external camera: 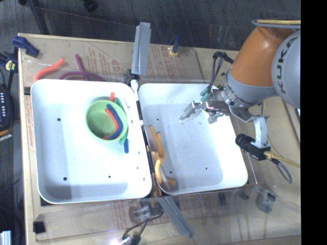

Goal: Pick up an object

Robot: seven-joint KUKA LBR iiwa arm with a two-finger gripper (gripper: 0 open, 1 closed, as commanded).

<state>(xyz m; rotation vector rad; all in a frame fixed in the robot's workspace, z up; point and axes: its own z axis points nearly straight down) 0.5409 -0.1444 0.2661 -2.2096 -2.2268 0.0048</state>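
Hovering spread over the right bin (pixel 225 172), the claw (pixel 190 111) hangs well apart from orange sticks (pixel 158 157).

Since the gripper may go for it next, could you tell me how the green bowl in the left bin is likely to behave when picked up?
The green bowl looks like thin plastic, so probably light and fairly stiff. Its rounded, smooth wall may slip between narrow fingers; the rim seems the safer hold. Small coloured pieces lie inside it and over its edge, so they would likely shift or spill if it tilts.
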